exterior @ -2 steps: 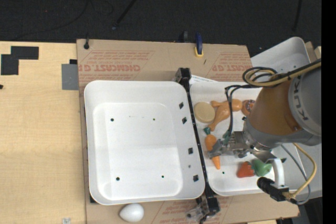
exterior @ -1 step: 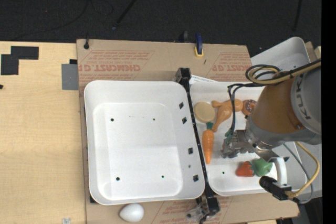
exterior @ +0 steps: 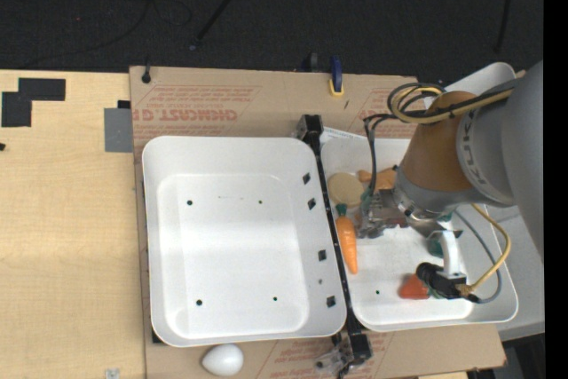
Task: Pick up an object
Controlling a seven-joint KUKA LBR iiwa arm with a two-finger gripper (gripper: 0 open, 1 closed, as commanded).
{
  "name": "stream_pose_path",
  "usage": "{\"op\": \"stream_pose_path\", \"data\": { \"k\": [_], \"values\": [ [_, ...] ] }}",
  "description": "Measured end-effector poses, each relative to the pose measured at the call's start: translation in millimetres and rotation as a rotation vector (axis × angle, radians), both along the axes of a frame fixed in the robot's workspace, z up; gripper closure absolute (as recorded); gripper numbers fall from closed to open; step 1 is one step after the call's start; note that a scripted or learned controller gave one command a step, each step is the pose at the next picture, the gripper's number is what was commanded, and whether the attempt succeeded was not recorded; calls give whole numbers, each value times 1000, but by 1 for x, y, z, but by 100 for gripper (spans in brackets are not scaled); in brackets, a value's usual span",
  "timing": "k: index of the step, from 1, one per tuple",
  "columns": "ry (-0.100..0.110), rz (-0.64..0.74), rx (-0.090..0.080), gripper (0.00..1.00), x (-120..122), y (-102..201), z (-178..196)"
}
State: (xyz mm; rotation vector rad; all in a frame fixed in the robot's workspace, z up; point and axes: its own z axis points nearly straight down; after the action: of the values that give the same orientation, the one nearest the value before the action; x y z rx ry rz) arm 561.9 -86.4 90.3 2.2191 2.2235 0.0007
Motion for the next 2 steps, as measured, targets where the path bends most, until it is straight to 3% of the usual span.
{"op": "stream_pose_path", "data": {
  "k": [1,2],
  "values": [
    [-10,6,1,100,68,72,104],
    [8,-9,-2,100,40,-15,50]
  ]
}}
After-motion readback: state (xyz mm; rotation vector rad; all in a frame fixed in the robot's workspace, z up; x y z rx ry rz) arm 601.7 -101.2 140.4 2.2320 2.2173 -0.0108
